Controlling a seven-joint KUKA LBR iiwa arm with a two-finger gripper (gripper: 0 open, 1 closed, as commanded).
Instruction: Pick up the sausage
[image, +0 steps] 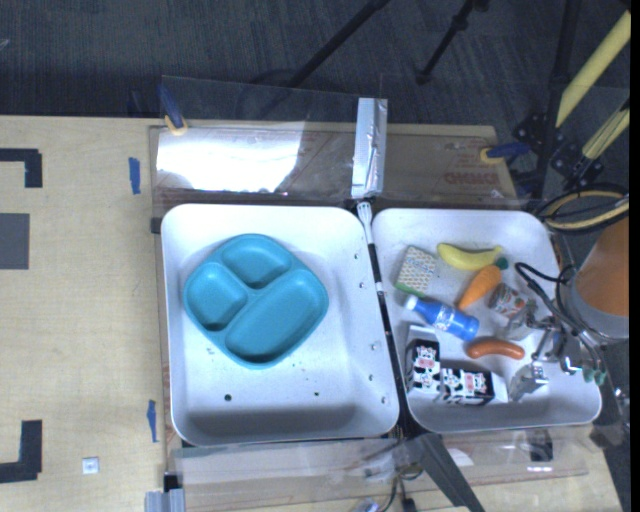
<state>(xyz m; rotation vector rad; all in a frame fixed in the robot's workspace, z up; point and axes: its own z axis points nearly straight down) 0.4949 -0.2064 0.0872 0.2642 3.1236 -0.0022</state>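
In the camera view, the gripper (533, 377) hangs low over the right bin (570, 405), near its right wall, and whether its jaws are apart or together cannot be told. The sausage (494, 349) lies on the bin floor just to the left of the jaws and slightly farther back, free of them. Beyond it sit a carrot (479, 286) and a banana (466, 256). A blue divided plate (256, 298) rests in the left bin (200, 400), well away from the jaws.
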